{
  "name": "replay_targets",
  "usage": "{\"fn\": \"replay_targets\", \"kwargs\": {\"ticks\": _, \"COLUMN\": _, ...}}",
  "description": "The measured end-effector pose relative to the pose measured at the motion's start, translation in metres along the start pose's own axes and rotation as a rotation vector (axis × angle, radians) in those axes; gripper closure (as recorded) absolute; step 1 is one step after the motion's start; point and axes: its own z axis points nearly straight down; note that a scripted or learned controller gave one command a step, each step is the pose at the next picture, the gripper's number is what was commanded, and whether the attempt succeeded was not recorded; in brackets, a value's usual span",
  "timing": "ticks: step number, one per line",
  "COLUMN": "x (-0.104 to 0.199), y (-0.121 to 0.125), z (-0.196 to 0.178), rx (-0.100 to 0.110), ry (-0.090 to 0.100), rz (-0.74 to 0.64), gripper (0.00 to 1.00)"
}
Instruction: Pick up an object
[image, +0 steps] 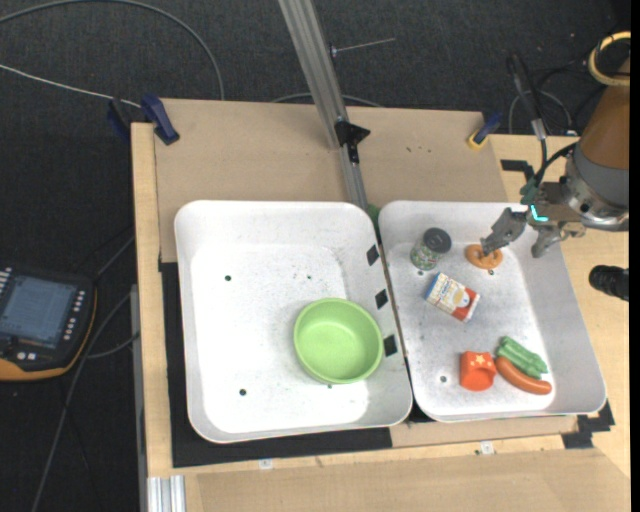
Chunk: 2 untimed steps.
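My gripper (522, 238) hangs over the far right part of the right bin (570, 300), open, with nothing between its fingers. Its left finger (499, 234) is just above a small orange disc (486, 259). To the left of that stands a small grey can (434, 245). A white carton with red and blue print (450, 296) lies in the middle of the bin. An orange-red block (477, 370) and a green and orange toy vegetable pair (524, 365) lie near the front edge.
A green bowl (337, 341) sits in the left bin (215, 300), near its right wall. A metal pole (325, 90) slants up from between the bins. A handheld pendant (40, 320) lies off the bench at the left.
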Motion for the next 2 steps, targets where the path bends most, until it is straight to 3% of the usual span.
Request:
{"fn": "replay_targets", "kwargs": {"ticks": 1, "x": 0.0, "y": 0.0, "z": 0.0, "rx": 0.0, "ry": 0.0, "rz": 0.0, "gripper": 0.0}}
{"fn": "replay_targets", "kwargs": {"ticks": 2, "x": 0.001, "y": 0.0, "z": 0.042, "rx": 0.004, "ry": 0.001, "rz": 0.0, "gripper": 0.0}}
